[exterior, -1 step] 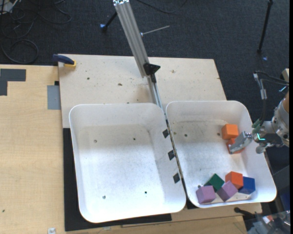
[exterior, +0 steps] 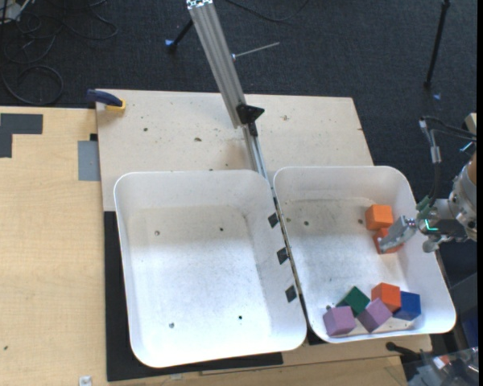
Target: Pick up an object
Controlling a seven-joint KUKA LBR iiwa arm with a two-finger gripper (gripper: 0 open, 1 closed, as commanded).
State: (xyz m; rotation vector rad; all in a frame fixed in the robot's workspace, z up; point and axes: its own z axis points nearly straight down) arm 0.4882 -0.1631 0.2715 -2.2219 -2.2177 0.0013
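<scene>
While I'm watching this remotely, the gripper sits low in the right bin, reaching in from the 3 o'clock side. Its tips are right beside an orange cube, which lies toward 10 or 11 o'clock from them, just about touching. There's also a red-orange block tucked directly under the grey fingers, toward 6 o'clock, mostly hidden by the hardware.

Honestly I can't tell whether the fingers are spread or closed. They read as one grey blur at this size, so I won't claim anything is grabbed. Nothing visibly sits between them.

So my guess is the target is one of those two, and the thing the next move turns on is that the orange cube is slightly up and left of the tips, not centred under them. If the program closes where it is, it seems more likely to catch the hidden red-orange block, or just nudge the cube sideways. Both look roughly square, so no long axis to worry about.

The rest of the pile is well apart at 6 o'clock along the bin's near wall: a green cube, two purple cubes, another orange one and a blue cube. The left bin isn't in play.
</scene>
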